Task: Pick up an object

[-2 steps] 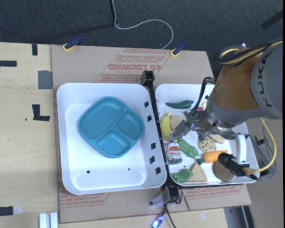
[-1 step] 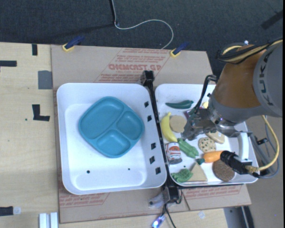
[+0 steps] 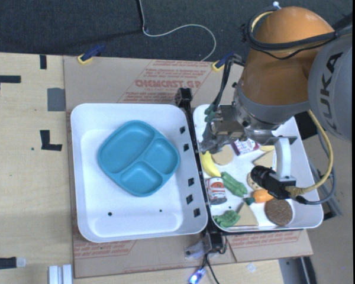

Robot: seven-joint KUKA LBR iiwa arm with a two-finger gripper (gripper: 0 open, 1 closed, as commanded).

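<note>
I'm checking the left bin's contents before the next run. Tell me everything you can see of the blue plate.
The blue plate is a light blue, rounded-square dish that looks like matte plastic, divided by raised ridges into three compartments: one large and two smaller. It lies flat, right side up, turned at a diagonal, near the middle of the left white bin. All three compartments look bare. Only the bin floor touches it; it sits apart from the bin's walls.
</note>
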